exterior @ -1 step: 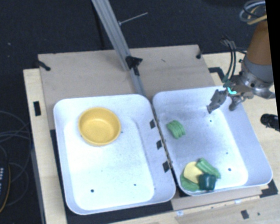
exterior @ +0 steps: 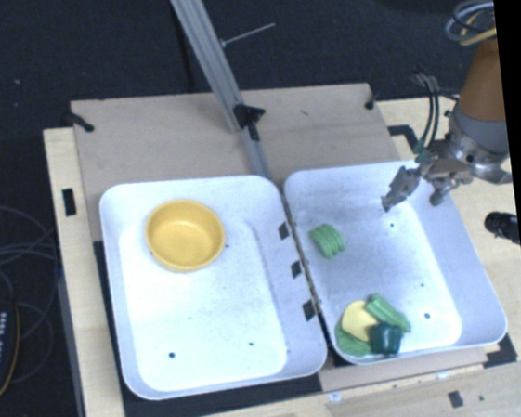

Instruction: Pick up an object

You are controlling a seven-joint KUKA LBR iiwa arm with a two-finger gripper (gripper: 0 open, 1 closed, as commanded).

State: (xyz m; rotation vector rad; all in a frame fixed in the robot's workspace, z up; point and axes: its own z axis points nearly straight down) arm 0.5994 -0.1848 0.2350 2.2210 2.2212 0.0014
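A pale wooden bench [exterior: 325, 116] carries two white bins on a dark floor. The arm [exterior: 484, 103] leans in from the right, its gripper [exterior: 414, 187] above the right bin's [exterior: 434, 258] far right edge, fingers spread and holding nothing. One yellow bowl [exterior: 185, 235] sits in the left bin [exterior: 210, 339]. The right bin holds one green piece [exterior: 327, 239] and a near cluster [exterior: 371, 326] of yellow and green items.

A round yellow plastic bowl [exterior: 185, 235] is seen in the white left bin [exterior: 146, 356]. In the white right bin [exterior: 435, 267], speckled grey, a small light-green ridged piece [exterior: 327, 240] and a yellow, green and dark-teal cluster of toys [exterior: 371, 328] are seen.
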